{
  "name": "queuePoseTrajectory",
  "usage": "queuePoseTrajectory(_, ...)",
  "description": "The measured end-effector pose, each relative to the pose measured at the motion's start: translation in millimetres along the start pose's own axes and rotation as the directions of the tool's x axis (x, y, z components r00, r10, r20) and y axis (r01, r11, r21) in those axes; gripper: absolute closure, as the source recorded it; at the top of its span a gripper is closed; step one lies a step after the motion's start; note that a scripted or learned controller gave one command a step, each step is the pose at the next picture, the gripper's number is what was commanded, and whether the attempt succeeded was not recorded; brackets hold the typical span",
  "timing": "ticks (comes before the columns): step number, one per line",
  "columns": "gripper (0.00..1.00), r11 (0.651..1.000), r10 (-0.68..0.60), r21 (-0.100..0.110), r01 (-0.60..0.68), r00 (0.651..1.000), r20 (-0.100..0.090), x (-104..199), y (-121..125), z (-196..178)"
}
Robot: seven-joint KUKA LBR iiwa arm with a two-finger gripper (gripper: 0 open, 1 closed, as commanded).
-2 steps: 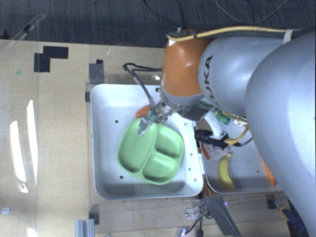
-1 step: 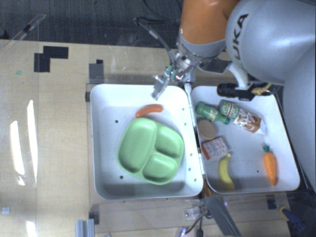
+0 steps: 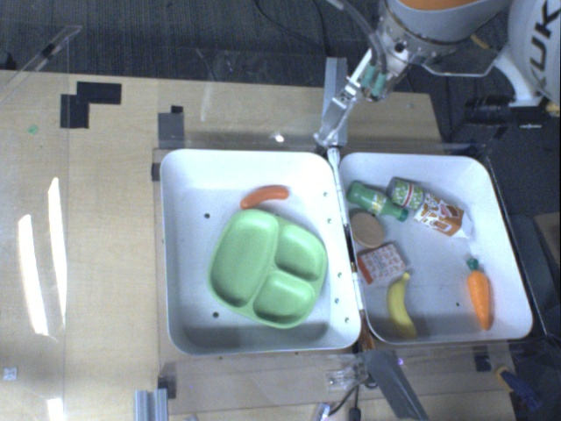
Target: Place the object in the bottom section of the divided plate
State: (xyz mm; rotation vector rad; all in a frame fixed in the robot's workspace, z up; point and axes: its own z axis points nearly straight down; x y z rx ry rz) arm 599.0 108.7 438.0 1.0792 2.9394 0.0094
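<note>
A green divided plate (image 3: 267, 266) lies in the left bin (image 3: 188, 235), with one large section on its left and two smaller ones on its right. All its sections hold nothing. An orange sausage-shaped object (image 3: 265, 196) lies on the bin floor just behind the plate. My gripper (image 3: 330, 132) hangs above the far end of the wall between the two bins, tilted down to the left. Nothing shows in its grasp.
The right bin (image 3: 504, 235) holds a green bottle (image 3: 375, 201), a bottle with an orange label (image 3: 427, 208), a brown disc (image 3: 366, 229), a red packet (image 3: 381, 261), a banana (image 3: 401, 305) and a carrot (image 3: 479, 296).
</note>
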Motion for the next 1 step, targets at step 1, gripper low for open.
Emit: queuePoseTrajectory(1, 0.00, 0.915, 0.404, 0.006, -0.404, 0.915, -0.001, 43.1, -64.2, 39.2)
